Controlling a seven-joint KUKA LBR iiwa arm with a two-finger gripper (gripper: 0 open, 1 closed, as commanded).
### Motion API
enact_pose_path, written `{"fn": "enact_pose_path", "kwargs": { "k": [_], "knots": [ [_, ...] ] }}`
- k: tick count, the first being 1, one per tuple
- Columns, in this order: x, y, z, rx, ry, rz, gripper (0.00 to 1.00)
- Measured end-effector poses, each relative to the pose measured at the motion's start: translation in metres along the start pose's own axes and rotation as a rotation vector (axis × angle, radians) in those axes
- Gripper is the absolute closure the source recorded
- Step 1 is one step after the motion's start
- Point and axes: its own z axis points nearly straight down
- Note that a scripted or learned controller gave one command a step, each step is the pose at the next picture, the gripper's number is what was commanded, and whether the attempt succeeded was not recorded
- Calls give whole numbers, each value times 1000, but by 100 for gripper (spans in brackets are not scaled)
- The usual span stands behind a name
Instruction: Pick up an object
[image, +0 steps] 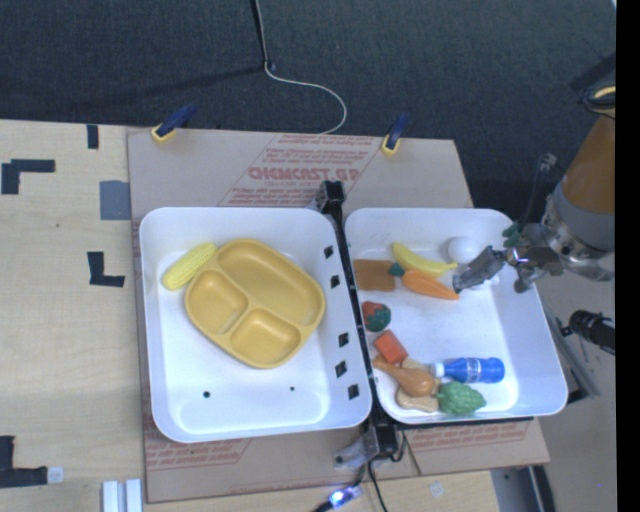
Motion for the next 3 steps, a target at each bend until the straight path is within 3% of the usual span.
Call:
{"fn": "enact_pose_path", "kwargs": {
  "k": [3],
  "knots": [
    [3, 1, 166, 5, 1, -1, 0]
  ]
}}
